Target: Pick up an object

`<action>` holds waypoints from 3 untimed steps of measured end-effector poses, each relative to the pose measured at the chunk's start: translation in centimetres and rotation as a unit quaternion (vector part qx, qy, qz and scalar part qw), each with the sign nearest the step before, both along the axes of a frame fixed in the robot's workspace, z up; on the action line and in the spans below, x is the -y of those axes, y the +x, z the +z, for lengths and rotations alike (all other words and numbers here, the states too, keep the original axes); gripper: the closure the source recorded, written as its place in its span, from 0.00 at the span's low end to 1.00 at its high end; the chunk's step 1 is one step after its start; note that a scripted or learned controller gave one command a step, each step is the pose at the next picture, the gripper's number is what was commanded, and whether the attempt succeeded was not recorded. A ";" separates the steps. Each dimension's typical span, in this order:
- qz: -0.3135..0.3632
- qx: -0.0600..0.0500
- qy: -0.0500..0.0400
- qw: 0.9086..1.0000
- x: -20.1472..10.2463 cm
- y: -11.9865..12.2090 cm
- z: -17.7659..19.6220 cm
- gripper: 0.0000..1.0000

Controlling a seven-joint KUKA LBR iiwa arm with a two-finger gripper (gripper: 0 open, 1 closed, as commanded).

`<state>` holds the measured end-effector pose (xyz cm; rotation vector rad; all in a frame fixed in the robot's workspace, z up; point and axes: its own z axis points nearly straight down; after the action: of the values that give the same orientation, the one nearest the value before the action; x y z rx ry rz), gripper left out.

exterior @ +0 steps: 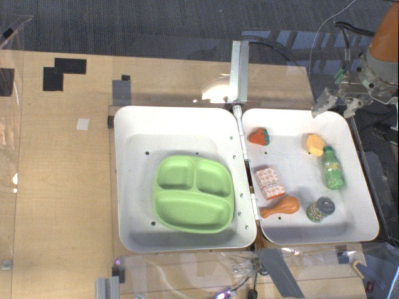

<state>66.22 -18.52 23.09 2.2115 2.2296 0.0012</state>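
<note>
The right bin (358,185) holds several small objects. A red strawberry (259,136) lies at its far left, and a yellow-orange piece (315,144) sits at the far right next to a green bottle (332,168) lying on its side. A pink patterned box (269,182), an orange drumstick-shaped toy (280,207) and a small can (320,209) lie nearer the front. My gripper (335,106) hangs over the bin's far right rim, above and behind the yellow-orange piece. It is open with nothing between its fingers.
The left bin (131,167) holds a green divided plate (194,193). A metal post (239,67) rises behind the seam between the bins. Cables (330,36) trail near the arm at the top right.
</note>
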 end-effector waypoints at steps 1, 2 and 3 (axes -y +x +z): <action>0.042 0.003 0.002 0.999 0.2 -6.1 -13.4 0.00; 0.128 -0.002 0.006 0.992 0.5 1.0 -14.5 0.00; 0.129 0.005 -0.001 0.992 1.0 1.2 -13.3 1.00</action>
<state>67.46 -19.48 9.81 1.9002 2.4893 0.0089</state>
